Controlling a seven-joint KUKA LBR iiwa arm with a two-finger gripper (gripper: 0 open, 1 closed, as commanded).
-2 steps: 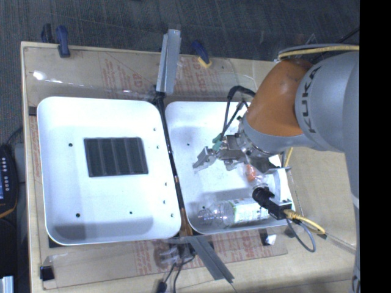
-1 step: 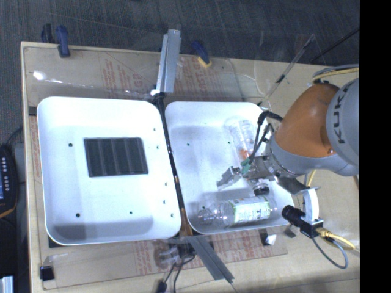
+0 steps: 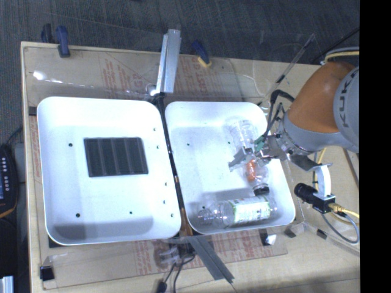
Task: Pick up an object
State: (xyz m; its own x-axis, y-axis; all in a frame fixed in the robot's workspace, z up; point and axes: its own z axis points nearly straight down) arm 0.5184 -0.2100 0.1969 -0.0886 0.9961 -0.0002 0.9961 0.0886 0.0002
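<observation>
From the camera view above the bench, take the right bin (image 3: 183, 163) as your landmark. You will see the arm (image 3: 321, 112) reaching in over that bin's right wall, and its gripper (image 3: 245, 159) hanging inside the bin, near the middle of the right half. You cannot tell whether it is open or closed — the tip blurs into the clutter beneath it.

A clear plastic bottle (image 3: 241, 131) lies just above the gripper, toward the bin's far wall. A small bottle with an orange label (image 3: 253, 173) lies right below the gripper, close to the bin's right wall. A larger clear bottle with a white label (image 3: 241, 212) lies on its side along the bin's near wall.

Left of this bin, touching it, sits the left bin (image 3: 61, 212), with a dark ribbed rectangle (image 3: 115, 156) lying flat in it.
</observation>
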